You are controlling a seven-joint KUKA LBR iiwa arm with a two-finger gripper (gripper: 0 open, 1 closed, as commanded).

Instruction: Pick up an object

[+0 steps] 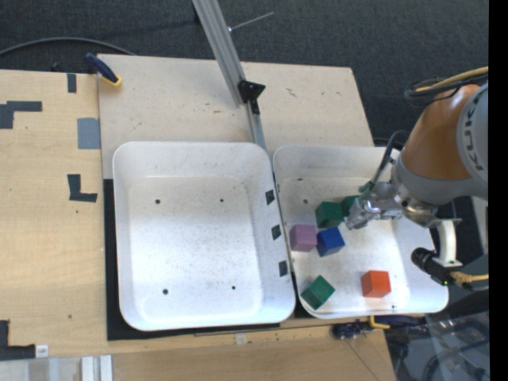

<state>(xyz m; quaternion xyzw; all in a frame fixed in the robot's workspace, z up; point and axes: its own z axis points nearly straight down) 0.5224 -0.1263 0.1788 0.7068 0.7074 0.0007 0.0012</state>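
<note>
gripper [355,211] beside green cube [329,213] in right bin [413,300] — grip state unclear.

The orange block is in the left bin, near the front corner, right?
Not quite. The orange block is near a front corner, but it sits in the right bin, not the left bin. The camera view shows it there along with the purple block, the blue block and two green blocks.
</note>
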